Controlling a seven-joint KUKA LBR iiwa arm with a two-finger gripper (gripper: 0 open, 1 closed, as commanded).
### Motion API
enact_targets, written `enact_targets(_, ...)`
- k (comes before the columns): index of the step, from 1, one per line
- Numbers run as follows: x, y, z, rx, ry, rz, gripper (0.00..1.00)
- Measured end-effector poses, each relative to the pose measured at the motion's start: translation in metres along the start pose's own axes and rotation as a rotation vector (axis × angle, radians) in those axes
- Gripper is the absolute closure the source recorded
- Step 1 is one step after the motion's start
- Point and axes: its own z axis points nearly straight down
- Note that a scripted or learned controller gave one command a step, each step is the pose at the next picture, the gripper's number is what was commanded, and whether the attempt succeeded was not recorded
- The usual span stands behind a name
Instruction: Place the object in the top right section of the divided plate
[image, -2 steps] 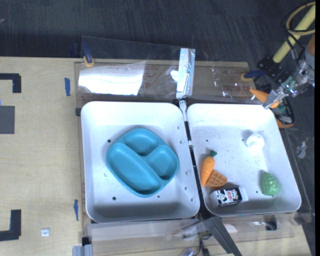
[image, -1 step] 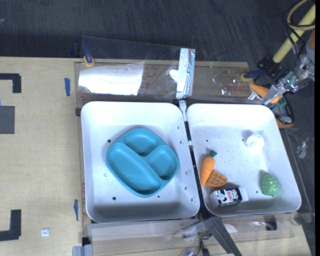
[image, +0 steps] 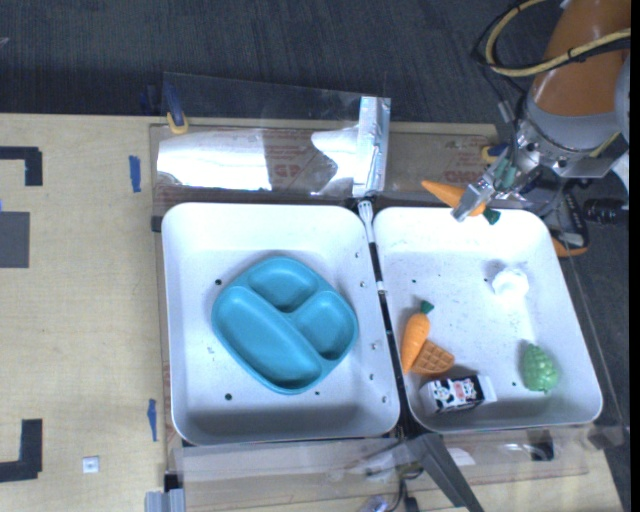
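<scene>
The arm (image: 585, 60), grey with an orange band, enters at the far right and reaches down toward the far edge of the right bin (image: 560, 400). The claw (image: 478, 203) hangs above that bin's far rim and is pinching an orange toy carrot (image: 447, 192). The carrot lies roughly level, its pointed end aimed left and its green top (image: 492, 215) just right of the fingers. It is raised clear of the bin floor.

The blue divided plate (image: 285, 322) sits in the middle of the left bin (image: 190, 400), turned at an angle. It has three sections: two smaller ones on its far and right sides and one larger one on its near left side. The plate is well apart from the held carrot, with the wall between the two bins lying between them.

On the right bin's floor:
- A second toy carrot (image: 414, 337) with a green top, near the left wall.
- A waffle-textured orange piece (image: 434, 358), touching that carrot's near end.
- A small black-and-white carton (image: 456, 391), just beyond it at the near edge.
- A green bumpy object (image: 540, 367), near the right wall.
- A small white object (image: 509, 281), toward the far right.

The bench (image: 70, 300) left of the bins is pale wood with black corner marks.
</scene>
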Motion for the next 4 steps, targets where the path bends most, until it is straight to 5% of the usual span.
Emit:
enact_targets(1,0.131,0.066,0.038,0.004,0.004,0.186,1.00)
enact_targets(2,0.126,0.065,0.025,0.000,-0.001,0.192,1.00)
enact_targets(3,0.086,0.072,-0.051,-0.003,-0.005,0.010,1.00)
enact_targets(4,0.173,0.065,0.056,0.007,0.003,0.047,1.00)
